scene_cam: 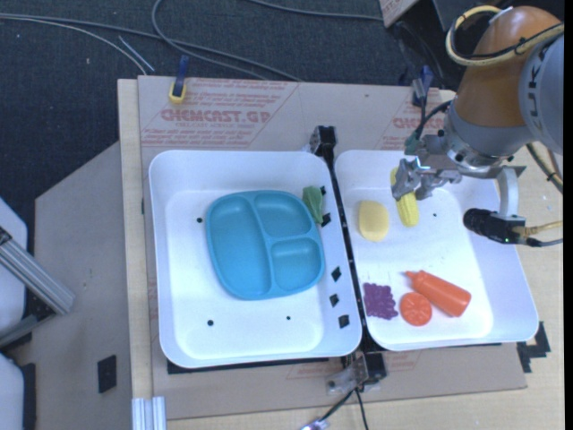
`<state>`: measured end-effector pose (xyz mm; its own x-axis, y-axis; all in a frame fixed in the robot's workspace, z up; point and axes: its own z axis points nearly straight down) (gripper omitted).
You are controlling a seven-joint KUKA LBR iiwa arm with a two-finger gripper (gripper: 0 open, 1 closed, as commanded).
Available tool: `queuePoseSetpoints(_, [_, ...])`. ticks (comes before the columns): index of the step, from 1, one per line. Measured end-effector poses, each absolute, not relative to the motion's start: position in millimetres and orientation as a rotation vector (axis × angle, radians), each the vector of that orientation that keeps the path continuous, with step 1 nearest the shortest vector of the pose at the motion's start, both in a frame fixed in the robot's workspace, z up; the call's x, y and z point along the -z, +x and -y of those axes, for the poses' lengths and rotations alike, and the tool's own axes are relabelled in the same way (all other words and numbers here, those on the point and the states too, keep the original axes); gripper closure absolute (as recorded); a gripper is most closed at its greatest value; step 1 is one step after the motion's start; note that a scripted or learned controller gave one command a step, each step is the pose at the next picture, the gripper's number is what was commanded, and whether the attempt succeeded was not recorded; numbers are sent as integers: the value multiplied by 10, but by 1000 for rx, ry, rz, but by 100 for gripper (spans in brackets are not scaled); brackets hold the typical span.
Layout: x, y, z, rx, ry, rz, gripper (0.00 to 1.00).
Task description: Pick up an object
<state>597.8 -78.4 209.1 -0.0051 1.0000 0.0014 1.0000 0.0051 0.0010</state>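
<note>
Gripper (407, 186) sits over the right bin (510, 276), fingers clamped on the corn cob (408, 209) hanging just below. Likely light, stiff, slick plastic; a mid-length hold suits it.

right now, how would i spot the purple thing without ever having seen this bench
Start at the right-hand white bin and go to its near left corner, close to the divider between the bins. The purple grape cluster lies there, just left of the orange tomato slice. It is the only purple, bumpy item among smooth yellow and orange ones.
</note>
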Motion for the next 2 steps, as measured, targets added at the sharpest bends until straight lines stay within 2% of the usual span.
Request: queuePoseSetpoints(2, [-2133,6005,-102,3,-2215,2227,100])
